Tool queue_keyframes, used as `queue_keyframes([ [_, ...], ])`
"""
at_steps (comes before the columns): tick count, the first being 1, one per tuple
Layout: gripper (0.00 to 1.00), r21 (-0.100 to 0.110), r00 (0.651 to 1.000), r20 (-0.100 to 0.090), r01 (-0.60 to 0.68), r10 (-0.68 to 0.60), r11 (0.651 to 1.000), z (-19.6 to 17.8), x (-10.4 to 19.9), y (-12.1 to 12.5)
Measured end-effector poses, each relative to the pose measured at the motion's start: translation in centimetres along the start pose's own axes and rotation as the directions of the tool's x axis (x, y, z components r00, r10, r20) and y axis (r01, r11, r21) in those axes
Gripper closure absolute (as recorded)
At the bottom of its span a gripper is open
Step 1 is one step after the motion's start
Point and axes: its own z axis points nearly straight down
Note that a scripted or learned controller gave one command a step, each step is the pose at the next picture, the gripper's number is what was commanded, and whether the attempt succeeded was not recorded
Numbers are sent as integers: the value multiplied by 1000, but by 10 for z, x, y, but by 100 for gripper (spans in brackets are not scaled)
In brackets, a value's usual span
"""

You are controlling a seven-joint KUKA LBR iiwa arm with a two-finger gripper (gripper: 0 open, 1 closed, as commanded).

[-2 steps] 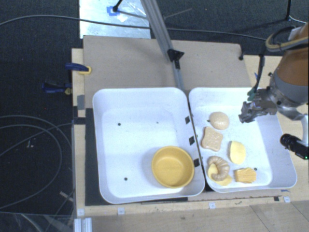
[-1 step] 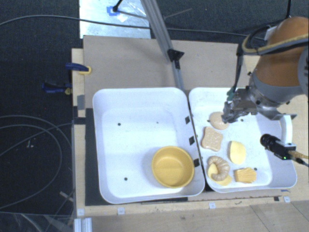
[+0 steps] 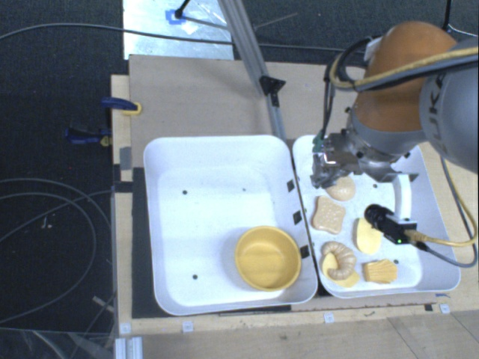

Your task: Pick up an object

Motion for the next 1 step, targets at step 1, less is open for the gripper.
queue_keyframes([
  [1,100,-1,1000,0,-1,1,1000,4,47,14],
])
